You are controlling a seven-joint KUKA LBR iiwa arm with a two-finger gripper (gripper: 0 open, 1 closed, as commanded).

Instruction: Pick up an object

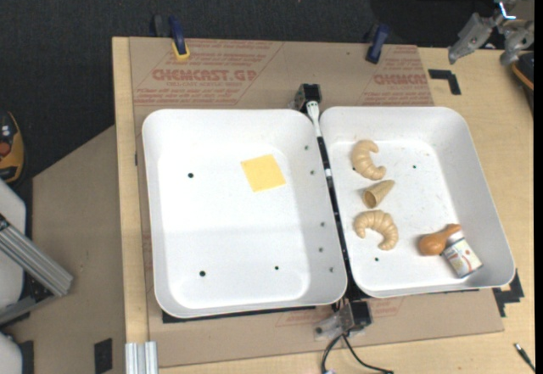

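Two white bins on your bench, with the pickable items mostly in the right one.

In the right bin (475, 152) you have a croissant (366, 159) near the far-left corner, a small cone (379, 192) just below it, and a second croissant (377, 228). A brown piece (434, 241) touches a small white container (462, 258) at the near-right corner. A yellow square (263, 172) lies in the left bin (170, 194). The gripper (472, 30) sits past the bench's far-right corner, and you cannot tell its state.

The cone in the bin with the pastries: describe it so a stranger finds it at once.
Look in the right bin, where two croissants lie one above the other. The cone lies between them: small, tan, straight and tapering to a point, while its neighbours are curved.
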